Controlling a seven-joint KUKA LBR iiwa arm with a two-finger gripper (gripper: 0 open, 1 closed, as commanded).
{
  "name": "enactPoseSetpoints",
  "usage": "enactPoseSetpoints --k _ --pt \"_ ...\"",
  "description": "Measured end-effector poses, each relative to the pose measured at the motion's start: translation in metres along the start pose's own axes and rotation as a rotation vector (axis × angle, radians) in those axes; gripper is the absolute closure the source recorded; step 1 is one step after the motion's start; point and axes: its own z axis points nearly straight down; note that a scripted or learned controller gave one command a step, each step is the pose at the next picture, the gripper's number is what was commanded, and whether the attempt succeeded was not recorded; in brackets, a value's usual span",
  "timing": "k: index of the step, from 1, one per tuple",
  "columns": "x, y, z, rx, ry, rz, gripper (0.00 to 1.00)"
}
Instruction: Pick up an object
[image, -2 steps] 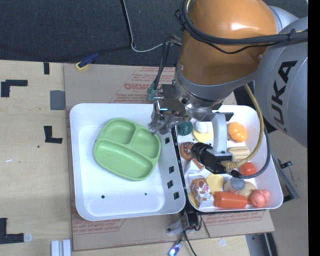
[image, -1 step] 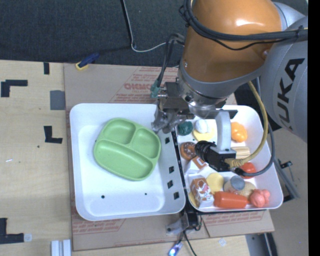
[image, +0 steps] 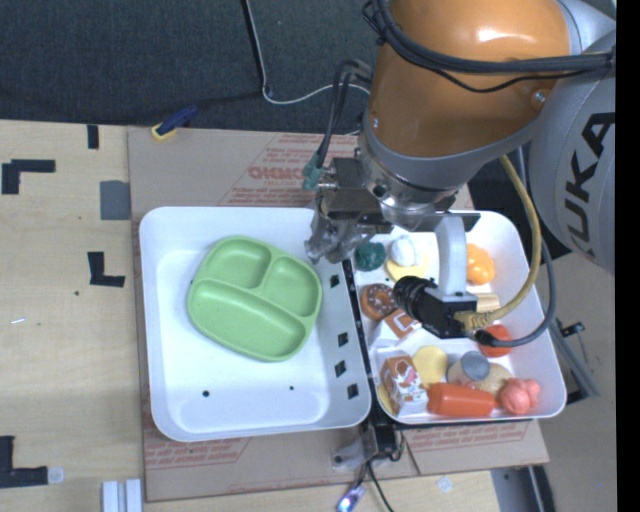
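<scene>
The grey arm with its broad orange band is seen reaching in from the right, hanging over the far end of the right-hand shallow white bin. The two-finger gripper is placed low over the dividing wall between the two bins, near their far edge; how far it is parted cannot be told, and nothing can be made out in its grasp.

The small toy food pieces are gathered in the right bin. A dark green round piece is seen just beside the gripper, to its right. A brown round biscuit-like piece lies a little nearer the camera. An orange round fruit sits well apart, towards the right wall. At the near end a long red-orange piece and a pink rounded piece are found.

In the left-hand white bin a light green divided plastic plate is laid, apart from the gripper.
</scene>
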Motion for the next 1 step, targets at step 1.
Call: enactPoseSetpoints --k 1 --pt "0.0002 0.0001 -0.0094 0.002 -0.001 -0.001 1.00"
